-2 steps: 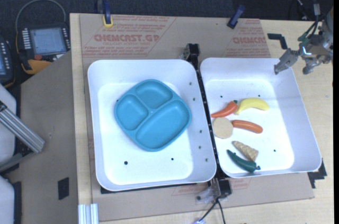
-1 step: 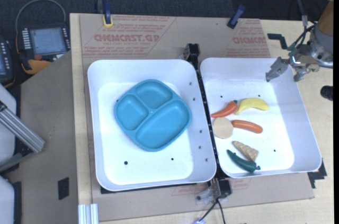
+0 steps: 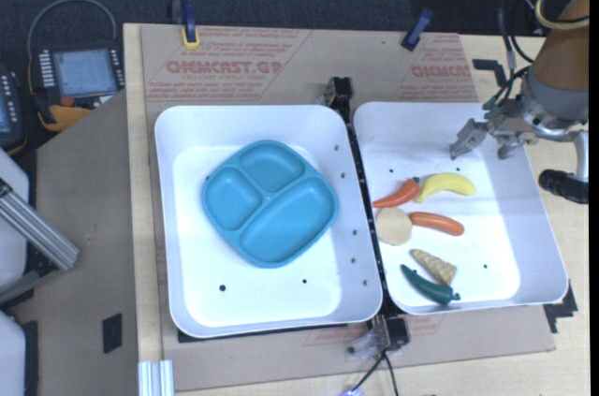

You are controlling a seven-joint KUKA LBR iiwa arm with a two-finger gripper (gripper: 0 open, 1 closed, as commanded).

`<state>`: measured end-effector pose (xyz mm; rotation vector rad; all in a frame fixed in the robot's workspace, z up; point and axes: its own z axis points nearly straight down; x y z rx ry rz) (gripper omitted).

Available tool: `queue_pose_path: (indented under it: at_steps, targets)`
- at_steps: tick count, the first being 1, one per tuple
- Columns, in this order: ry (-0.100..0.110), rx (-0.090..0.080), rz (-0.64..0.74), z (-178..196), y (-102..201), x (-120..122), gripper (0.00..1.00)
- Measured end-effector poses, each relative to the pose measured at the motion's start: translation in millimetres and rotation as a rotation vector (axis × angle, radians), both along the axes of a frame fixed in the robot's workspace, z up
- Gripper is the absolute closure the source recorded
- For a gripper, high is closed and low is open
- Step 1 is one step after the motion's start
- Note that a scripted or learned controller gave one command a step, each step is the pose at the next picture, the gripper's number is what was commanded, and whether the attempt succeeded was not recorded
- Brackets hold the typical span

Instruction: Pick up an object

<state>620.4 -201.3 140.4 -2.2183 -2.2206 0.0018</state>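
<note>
The gripper (image 3: 487,139) hovered up-right of the banana (image 3: 447,186), jaws spread and empty; no object was grasped yet.

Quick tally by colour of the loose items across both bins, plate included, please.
Blue: 1, the divided plate
Yellow: 1, the banana
Orange-red: 2, the chili and the sausage
Tan: 2, the round cookie and the cone
Dark green: 1, the pepper
Total: 7
</note>
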Motion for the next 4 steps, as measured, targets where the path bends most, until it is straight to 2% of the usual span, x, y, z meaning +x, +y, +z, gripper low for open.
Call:
queue_pose_path:
  at_steps: [1,2,4]
  targets:
    - [0.004,0.001,0.000,-54,1,-1,0.00]
    - [-0.005,-0.002,0.001,-39,0,1,1.00]
    - [-0.012,-0.005,-0.001,82,-12,8,1.00]
